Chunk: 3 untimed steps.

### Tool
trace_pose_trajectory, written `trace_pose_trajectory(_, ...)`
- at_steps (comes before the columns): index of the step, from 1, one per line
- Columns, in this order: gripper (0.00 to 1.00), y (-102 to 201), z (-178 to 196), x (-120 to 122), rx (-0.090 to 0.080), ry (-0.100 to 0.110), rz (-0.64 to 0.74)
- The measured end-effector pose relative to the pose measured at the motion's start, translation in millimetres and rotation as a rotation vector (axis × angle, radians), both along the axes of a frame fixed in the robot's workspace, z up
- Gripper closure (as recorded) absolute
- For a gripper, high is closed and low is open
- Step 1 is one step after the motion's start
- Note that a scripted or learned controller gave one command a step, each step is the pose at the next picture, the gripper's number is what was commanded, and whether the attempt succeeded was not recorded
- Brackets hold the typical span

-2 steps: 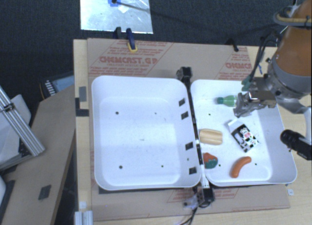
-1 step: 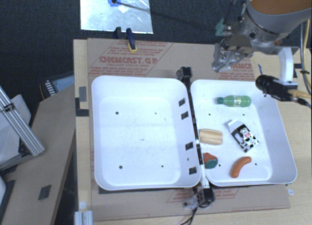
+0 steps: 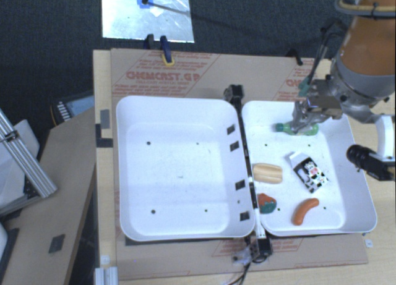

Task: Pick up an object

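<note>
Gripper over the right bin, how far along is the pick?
Done: the gripper is down at the green object in the right bin. In hand: nothing visibly. Left: grasping and lifting; the bun, sausage and carton lie untouched.

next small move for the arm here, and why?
Probably close the tool and lift a little to test the grasp. It sits low in the right bin, right on the green object near the bin's far side. Whether the green object lies between the fingers can't be told from this view, so a short lift would show it.
</note>
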State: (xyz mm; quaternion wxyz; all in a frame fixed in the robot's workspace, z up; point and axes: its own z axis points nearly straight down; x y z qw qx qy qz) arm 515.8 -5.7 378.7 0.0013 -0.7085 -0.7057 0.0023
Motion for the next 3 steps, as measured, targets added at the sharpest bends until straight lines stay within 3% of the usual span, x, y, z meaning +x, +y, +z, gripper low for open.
trace_pose_trajectory(1,1.00,47.2,52.8,66.6,0.003,-0.016,0.012)
trace_pose_trajectory(2,1.00,42.2,26.9,-1.5,0.002,-0.003,0.005)
trace_pose_trajectory(3,1.00,73.5,112.4,-15.1,0.004,-0.017,0.011)
